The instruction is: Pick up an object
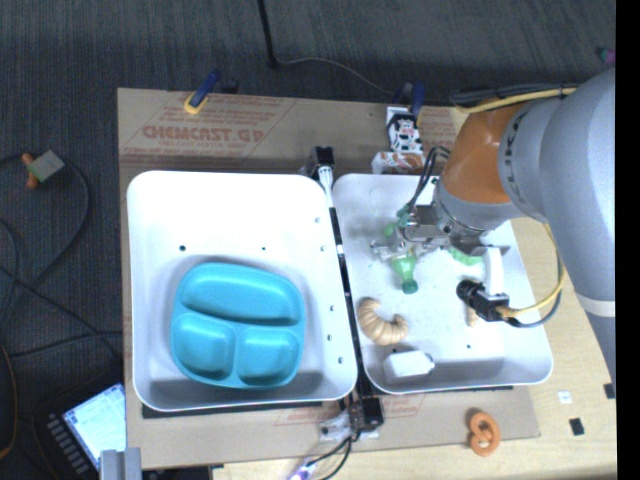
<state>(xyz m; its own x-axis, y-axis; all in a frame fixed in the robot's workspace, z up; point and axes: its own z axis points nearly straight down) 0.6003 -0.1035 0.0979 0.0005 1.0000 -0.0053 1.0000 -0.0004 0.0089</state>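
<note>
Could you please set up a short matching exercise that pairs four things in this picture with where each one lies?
Things:
1. blue tray
2. croissant
3. orange ring
4. green bottle

Places:
A. on the bench in front of the right bin
B. just below the gripper, in the right bin
C. in the left bin
D. in the right bin, close to its left wall

Pairs: 1-C, 2-D, 3-A, 4-B
</note>
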